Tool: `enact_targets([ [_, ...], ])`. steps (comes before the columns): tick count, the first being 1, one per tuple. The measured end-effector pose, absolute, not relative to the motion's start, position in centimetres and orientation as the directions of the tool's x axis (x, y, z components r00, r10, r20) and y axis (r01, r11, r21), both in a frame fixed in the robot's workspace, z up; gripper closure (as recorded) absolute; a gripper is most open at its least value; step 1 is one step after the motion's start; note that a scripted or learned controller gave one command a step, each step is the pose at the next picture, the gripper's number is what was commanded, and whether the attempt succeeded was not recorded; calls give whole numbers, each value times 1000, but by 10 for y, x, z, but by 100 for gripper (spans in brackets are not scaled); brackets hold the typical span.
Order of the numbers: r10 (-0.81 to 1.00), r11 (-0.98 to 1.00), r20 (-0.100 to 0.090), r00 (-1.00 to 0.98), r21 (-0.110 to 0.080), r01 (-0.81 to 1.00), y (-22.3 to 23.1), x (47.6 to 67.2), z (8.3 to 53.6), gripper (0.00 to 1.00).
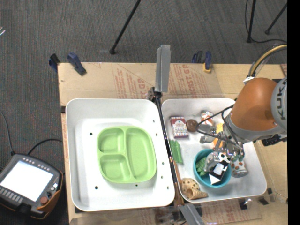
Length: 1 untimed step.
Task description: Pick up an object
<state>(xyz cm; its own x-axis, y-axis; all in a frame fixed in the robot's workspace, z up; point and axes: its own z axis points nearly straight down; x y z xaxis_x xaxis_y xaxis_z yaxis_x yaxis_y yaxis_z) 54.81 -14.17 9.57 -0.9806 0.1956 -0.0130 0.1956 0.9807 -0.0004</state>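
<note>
My gripper hangs low over the right bin, just above the teal bowl near the bin's front. The orange-banded wrist covers the bin's right side. Inside the bowl lie something green and a white piece, partly hidden by the gripper. Around the bowl lie a small red-and-white box, a brown round piece, a green strip, a tan ridged shell and a small can. An orange item peeks out beside the wrist. Nothing is visibly held.
The left bin holds a light green three-compartment plate. A grey upright post stands behind the divider between the bins. Blue clamps sit on the cardboard bench's back edge. A teach pendant lies on the floor at the left.
</note>
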Motion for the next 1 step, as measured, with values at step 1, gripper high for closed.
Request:
enact_targets([
  [1,298,955,-19,-954,5,298,-156,506,96,0],
])
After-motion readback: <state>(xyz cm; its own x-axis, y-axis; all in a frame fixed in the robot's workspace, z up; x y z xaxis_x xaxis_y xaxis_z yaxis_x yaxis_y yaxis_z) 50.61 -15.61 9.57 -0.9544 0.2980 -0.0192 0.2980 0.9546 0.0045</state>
